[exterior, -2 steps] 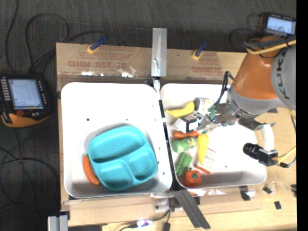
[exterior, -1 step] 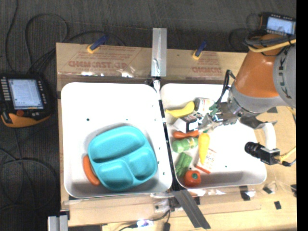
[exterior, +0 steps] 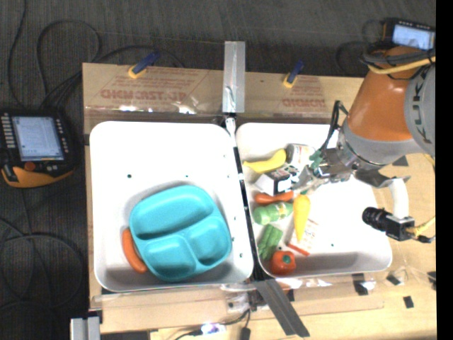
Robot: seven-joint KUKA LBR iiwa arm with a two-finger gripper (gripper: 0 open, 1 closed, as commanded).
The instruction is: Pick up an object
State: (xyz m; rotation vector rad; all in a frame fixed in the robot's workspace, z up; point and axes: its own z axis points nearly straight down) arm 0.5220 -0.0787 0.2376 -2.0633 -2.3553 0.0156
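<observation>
Gripper (exterior: 306,178) low over right bin (exterior: 354,253) toy pile, by banana (exterior: 265,164) & yellow pepper (exterior: 301,214); can't tell if holding anything. Risk: crowded toys shift, grasp slips

**Single overhead camera, slanted down on both bins**

One fixed view, mounted above the bench, looking down at a slant. Far enough back to take in both shallow white plastic bins whole: the left bin (exterior: 106,190) and the right bin (exterior: 354,246), side by side across the middle. Brown cardboard backing sheet (exterior: 163,91) along the far edge, then dark grey carpet floor (exterior: 71,20) beyond. Near edge of the wooden bench (exterior: 177,314) at the bottom. Grey arm with orange band (exterior: 382,112) enters from the right. Black handheld control pendant with lit screen (exterior: 35,147) lies on the floor, far left.
</observation>
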